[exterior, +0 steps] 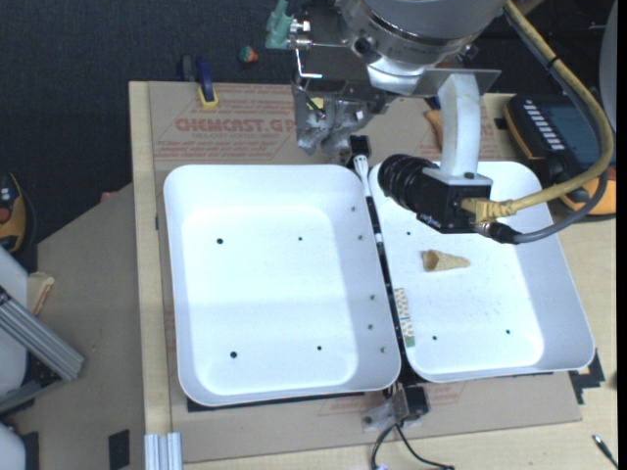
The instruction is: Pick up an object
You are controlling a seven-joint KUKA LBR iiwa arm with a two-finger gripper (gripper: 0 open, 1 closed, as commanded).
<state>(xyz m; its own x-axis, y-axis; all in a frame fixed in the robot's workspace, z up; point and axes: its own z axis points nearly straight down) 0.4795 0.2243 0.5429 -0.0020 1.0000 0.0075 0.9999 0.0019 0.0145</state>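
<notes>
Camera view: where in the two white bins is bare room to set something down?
The left bin is bare rim to rim. The right bin is free nearer than the tan scrap; its far end is crowded under the arm.

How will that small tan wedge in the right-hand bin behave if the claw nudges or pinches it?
The tan wedge lies low and flat, so it probably won't roll. It looks small, likely light, and may skid across the smooth floor of the right bin if pushed. Its tapered outline might let it squirt out of a pinch.
</notes>
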